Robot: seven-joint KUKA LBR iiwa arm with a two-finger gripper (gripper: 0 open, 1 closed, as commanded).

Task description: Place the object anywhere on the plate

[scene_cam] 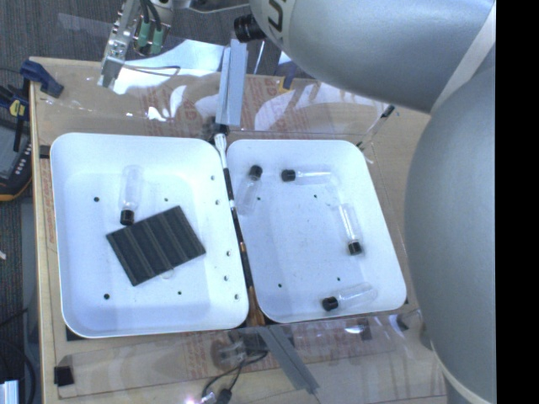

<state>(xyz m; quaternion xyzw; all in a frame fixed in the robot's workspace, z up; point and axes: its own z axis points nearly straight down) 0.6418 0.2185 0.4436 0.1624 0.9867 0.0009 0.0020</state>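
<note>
status: task was not done. the dark ribbed plate (156, 244) lay skewed in the lower middle of the left bin (84, 263), and nothing sat on it as far as i could see. the likely object was a clear black-capped vial (129, 194) in the same bin, just above the plate's upper-left edge with its cap end toward it. touching or barely apart, couldn't tell, but its body was on the bin floor, not on the plate. the right bin (295, 251) held four more capped vials: upper-left vial (250, 185), top vial (307, 176), right-side vial (348, 224) and bottom vial (349, 295), all well apart from the plate. the arm (379, 32) filled the upper right of the frame. the gripper (114, 57) sat at the upper left of the frame, above the bench edge beyond the left bin, over neither bin. whether it was apart or together, couldn't tell, and i saw nothing carried in it. my read: pick, carry and release were all left to do. the left-bin vial looked like the shortest route, though being round it could roll across the ribs once let go.
</note>
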